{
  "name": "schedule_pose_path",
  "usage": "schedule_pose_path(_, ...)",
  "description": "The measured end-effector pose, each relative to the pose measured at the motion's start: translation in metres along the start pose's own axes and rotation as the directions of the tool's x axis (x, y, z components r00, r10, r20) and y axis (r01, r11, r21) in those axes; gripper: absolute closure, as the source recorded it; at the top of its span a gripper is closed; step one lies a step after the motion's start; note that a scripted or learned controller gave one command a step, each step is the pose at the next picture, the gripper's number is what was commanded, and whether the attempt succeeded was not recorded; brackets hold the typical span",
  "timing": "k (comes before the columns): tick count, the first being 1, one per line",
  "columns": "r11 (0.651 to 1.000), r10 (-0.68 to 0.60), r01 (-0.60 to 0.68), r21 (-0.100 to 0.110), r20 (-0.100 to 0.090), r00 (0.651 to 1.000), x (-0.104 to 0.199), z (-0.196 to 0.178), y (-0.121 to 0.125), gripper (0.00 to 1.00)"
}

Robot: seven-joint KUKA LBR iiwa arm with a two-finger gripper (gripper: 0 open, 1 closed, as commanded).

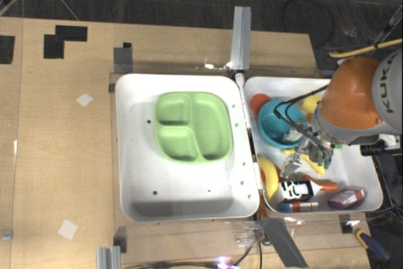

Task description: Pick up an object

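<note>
My gripper [301,157] hangs low over the middle of the right bin [371,186], below the arm's orange band. Its tips point down among the bin's clutter: a teal bowl [275,123] to its upper left, a yellow banana-shaped piece [269,174] to its left, a black-and-white bottle [296,189] just under it, and an orange carrot-like piece [324,184] to its lower right. Nothing shows between the tips. A yellow item [319,164] lies partly hidden beside the gripper.
A green divided tray [192,126] lies in the left bin [135,154]. A red object [259,101] and a yellow one [310,102] sit at the right bin's far side, a purple item [346,199] and a marker [298,205] near its front edge.
</note>
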State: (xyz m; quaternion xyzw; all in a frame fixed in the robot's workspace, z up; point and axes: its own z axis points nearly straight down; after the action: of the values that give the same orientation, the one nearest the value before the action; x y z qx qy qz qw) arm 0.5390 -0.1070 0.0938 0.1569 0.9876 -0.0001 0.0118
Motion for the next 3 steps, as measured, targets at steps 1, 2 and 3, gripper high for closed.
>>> schedule_pose_path(1,0.992,0.126,-0.126,0.002,-0.022,0.992,-0.076,0.005,0.046,0.0)
schedule_pose_path(2,0.985,0.172,-0.172,0.001,-0.006,0.985,-0.026,0.003,0.017,0.0)
schedule_pose_path(3,0.986,0.165,-0.165,-0.009,0.024,0.986,-0.034,-0.016,0.021,1.0)
